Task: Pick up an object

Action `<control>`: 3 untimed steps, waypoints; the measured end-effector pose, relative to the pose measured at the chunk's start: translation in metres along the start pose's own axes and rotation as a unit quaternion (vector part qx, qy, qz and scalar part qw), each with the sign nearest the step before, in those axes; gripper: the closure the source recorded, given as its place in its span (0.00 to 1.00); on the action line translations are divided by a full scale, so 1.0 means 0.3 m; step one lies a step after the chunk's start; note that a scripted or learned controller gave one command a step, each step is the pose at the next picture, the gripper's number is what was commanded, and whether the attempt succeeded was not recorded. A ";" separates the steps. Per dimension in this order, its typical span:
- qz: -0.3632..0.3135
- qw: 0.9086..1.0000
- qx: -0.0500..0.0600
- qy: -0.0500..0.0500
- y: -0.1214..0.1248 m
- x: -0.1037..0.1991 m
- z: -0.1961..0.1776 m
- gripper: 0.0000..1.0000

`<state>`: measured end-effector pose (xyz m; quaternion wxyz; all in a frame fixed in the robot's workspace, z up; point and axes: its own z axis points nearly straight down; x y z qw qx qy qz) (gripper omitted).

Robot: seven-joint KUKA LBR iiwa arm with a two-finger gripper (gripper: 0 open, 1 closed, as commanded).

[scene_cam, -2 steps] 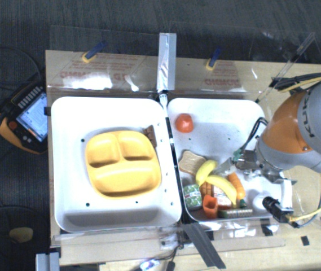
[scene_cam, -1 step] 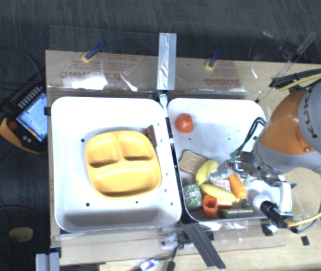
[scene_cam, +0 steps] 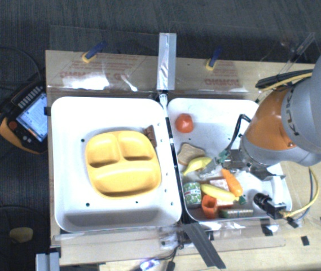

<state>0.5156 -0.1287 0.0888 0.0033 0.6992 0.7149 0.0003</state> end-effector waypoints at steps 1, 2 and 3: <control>0.000 1.000 -0.002 -0.001 0.005 -0.002 -0.033 1.00; 0.029 1.000 0.005 0.002 0.043 0.061 -0.081 1.00; -0.025 1.000 0.004 0.002 0.063 -0.056 -0.256 1.00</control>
